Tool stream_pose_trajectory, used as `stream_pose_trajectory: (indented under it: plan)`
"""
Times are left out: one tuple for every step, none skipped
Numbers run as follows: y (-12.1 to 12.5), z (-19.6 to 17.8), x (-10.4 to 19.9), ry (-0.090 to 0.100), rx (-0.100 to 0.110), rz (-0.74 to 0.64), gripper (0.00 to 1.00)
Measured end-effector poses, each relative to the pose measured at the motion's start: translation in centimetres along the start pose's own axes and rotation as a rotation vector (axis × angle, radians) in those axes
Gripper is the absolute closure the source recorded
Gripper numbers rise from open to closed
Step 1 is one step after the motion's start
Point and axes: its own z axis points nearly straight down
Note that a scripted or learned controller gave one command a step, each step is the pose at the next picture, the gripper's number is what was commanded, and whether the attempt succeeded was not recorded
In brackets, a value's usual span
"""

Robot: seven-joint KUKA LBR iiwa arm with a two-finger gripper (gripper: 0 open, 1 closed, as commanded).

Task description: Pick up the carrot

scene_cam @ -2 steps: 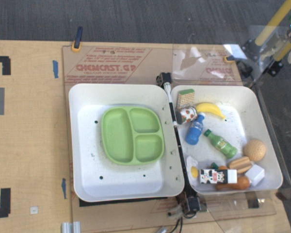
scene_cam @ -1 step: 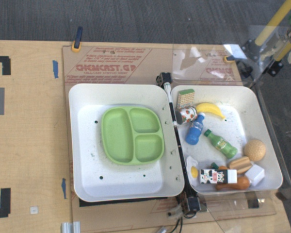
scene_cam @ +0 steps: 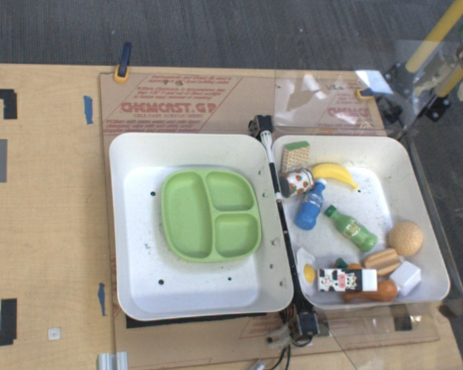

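Observation:
The carrot point(scene_cam: 376, 291) is an orange, elongated piece lying along the near wall of the right bin point(scene_cam: 417, 199), close to its near right corner. A black-and-white carton point(scene_cam: 339, 280) lies against its far side and covers part of its left end. A white block point(scene_cam: 406, 275) touches its right end, and a tan bun point(scene_cam: 381, 260) lies just behind it.
The right bin also holds a banana point(scene_cam: 336, 174), a cracker box point(scene_cam: 295, 156), a blue bottle point(scene_cam: 310, 206), a green bottle point(scene_cam: 352, 228) and a round brown roll point(scene_cam: 406, 237). The left bin point(scene_cam: 131, 230) bears a green divided plate point(scene_cam: 212, 214).

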Motion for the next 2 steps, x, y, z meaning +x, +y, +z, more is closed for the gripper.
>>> stream_pose_trajectory:
  plan:
    - [0.2,-1.3,0.0,-0.007,-0.01,-0.003,1.0]
    - [-0.8,26.4,2.4,0.013,0.019,-0.423,1.0]
